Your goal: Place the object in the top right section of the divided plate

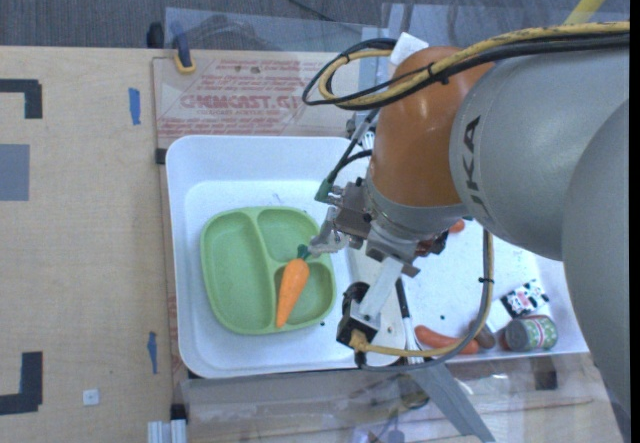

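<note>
Smooth matt green plastic plate (240, 276), glossy white plastic bin (190, 191), pale wood-grain surface (80, 231), glossy orange band (430, 131) on the satin grey arm (560, 131)

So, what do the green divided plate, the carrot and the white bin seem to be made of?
Green divided plate: likely moulded plastic, matte, one even colour with soft rounded ridges. Carrot: a toy, probably plastic or rubber; smooth, uniform orange with a small green top, though the view leaves it open. White bin: likely plastic, slightly glossy, with smooth rounded corners and a thin rim.

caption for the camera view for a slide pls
Toy carrot lies in the green divided plate's lower right section, gripper above it.
</note>
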You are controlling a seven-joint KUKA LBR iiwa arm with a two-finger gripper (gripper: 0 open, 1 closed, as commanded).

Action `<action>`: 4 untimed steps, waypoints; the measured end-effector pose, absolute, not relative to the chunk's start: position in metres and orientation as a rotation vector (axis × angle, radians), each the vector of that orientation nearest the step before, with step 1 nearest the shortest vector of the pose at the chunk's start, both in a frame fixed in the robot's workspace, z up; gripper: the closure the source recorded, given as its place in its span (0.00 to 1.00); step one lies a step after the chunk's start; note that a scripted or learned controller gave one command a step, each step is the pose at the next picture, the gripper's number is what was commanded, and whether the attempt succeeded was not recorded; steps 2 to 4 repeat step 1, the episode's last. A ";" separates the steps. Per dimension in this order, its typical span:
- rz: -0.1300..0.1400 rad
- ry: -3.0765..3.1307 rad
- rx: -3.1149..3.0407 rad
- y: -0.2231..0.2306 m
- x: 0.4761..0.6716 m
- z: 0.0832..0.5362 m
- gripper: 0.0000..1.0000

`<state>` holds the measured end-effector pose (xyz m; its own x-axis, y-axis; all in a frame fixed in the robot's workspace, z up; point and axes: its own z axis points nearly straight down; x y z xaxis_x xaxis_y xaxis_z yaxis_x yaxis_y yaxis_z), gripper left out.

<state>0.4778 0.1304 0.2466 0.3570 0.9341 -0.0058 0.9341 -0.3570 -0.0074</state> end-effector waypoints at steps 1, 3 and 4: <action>0.014 -1.771 -2.590 0.105 0.478 0.251 0.00; 0.014 -1.771 -2.590 0.105 0.478 0.251 0.00; 0.014 -1.771 -2.590 0.105 0.478 0.251 0.00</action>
